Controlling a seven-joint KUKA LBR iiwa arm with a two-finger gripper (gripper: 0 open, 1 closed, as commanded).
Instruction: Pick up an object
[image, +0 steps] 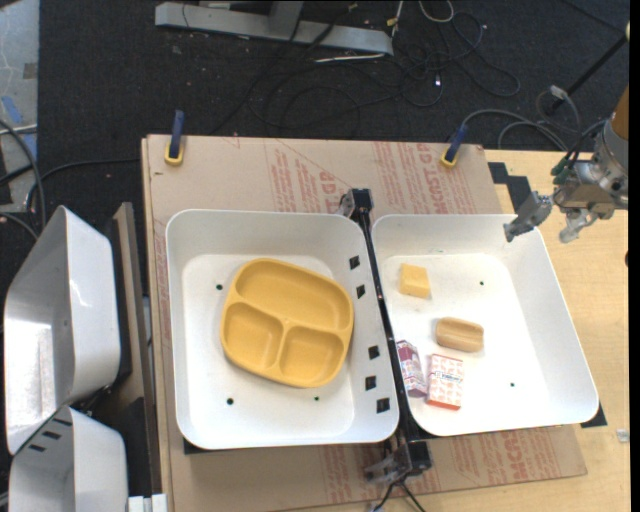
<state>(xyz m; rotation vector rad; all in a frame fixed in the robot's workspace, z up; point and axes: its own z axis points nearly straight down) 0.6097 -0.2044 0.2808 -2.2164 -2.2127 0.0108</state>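
Observation:
The right bin (545, 300) holds a yellow cheese-like block (415, 281), a tan bread roll (459, 334), a red-and-white packet (446, 381) and a small dark red wrapper (408, 366). My gripper (548, 224) hangs over the bin's far right corner, well away from all of them. Its two fingers (521, 221) are spread open with nothing between them.
The left bin (190, 300) carries a yellow divided tray (287, 322). A black divider (375, 310) runs between the bins. Both sit on a cardboard sheet (300, 170) held by blue clamps. White tubs (55, 310) stand at the far left.

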